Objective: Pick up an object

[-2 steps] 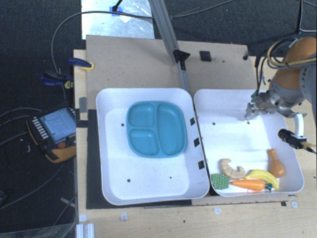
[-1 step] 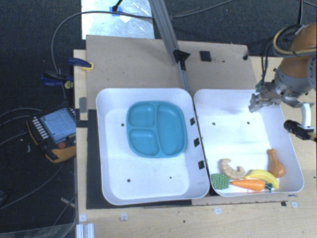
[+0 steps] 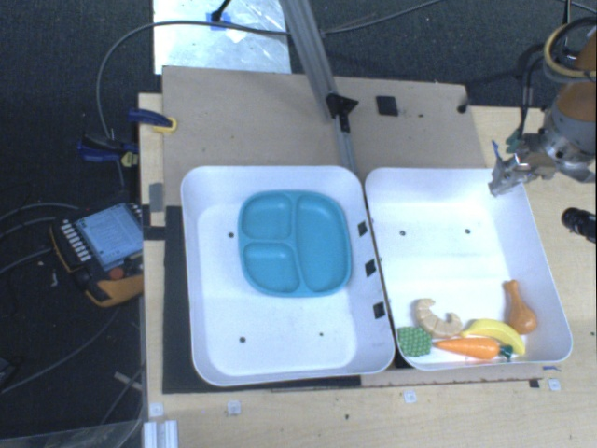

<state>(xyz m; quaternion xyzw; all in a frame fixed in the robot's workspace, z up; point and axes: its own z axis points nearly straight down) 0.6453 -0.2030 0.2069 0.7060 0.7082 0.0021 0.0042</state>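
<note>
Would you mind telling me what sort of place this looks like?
Probably a robotics lab bench: two white bins on a board, toy food like a banana and carrot heaped in one corner, and a handheld controller with loose cables alongside.

Arm (image 3: pixel 571 82) sits at upper right of frame, cut off by the edge. Top part is a rounded grey housing w/ a yellowish-orange ring across it, approx. at the very corner. Below that the body narrows to a paler grey, drum-shaped wrist section. A dark cable drops down the left side of the housing, thin and slightly curved. Hand (image 3: pixel 505 177) pokes out toward lower left of the wrist: small, metallic grey, angular, w/ pale glints on its edges. Detail too blurry for screws or markings. A separate black rounded piece shows at right edge, lower down.
</note>
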